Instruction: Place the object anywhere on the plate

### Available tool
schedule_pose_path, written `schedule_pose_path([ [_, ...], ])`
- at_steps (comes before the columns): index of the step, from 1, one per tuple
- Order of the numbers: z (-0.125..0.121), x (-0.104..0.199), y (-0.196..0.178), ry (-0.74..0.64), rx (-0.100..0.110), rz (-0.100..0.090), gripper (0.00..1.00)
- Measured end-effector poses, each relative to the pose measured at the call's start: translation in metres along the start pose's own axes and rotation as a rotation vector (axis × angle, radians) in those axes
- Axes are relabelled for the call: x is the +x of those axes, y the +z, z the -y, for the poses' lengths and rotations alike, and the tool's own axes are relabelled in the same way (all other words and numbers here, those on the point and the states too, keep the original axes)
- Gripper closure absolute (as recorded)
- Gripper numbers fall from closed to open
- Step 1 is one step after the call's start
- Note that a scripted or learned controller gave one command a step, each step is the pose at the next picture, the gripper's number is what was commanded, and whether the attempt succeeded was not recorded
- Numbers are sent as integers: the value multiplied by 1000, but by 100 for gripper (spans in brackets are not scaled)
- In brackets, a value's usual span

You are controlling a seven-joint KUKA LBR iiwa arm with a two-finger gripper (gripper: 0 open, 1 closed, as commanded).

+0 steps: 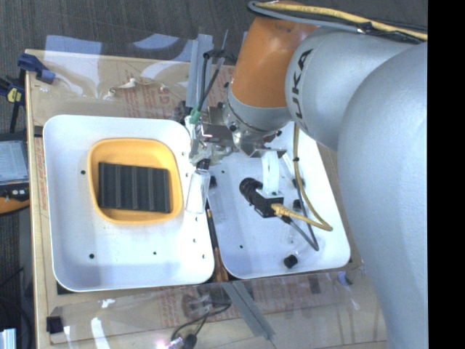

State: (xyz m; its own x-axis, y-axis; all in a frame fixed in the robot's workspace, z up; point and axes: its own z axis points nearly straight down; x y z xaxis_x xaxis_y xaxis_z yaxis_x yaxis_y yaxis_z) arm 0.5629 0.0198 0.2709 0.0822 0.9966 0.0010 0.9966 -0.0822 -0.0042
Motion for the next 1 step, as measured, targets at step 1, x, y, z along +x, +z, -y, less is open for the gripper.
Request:
schedule_pose_path([
  [1,0,-1,0,1,0,0,0],
])
